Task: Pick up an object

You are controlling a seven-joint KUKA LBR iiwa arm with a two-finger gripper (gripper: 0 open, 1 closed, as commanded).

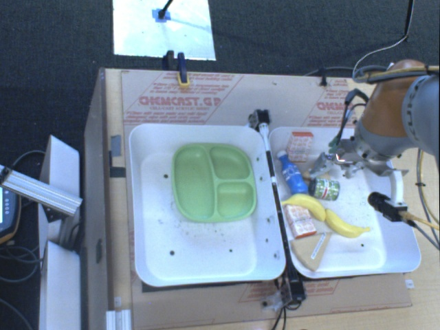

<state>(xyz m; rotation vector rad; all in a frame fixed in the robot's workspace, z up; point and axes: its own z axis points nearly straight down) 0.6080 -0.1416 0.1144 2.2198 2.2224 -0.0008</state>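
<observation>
My gripper (324, 165) hangs over the back half of the right bin (402, 253), just above a small can with a green label (324, 188) that lies on its side. A blue bottle (293, 173) lies immediately to the gripper's left. A yellow banana (328, 216) lies in front of the can. A red and white carton (300, 145) rests at the bin's back left, and a second small red and white box (300, 221) sits beside the banana. A tan wedge (313, 247) lies near the front edge. I see nothing held in the gripper.
The left bin (155, 253) holds a green divided plate (213, 182). A ridge with a black strip (273, 184) separates the two bins. The arm's grey and orange body (388, 112) looms over the right bin's back right corner.
</observation>
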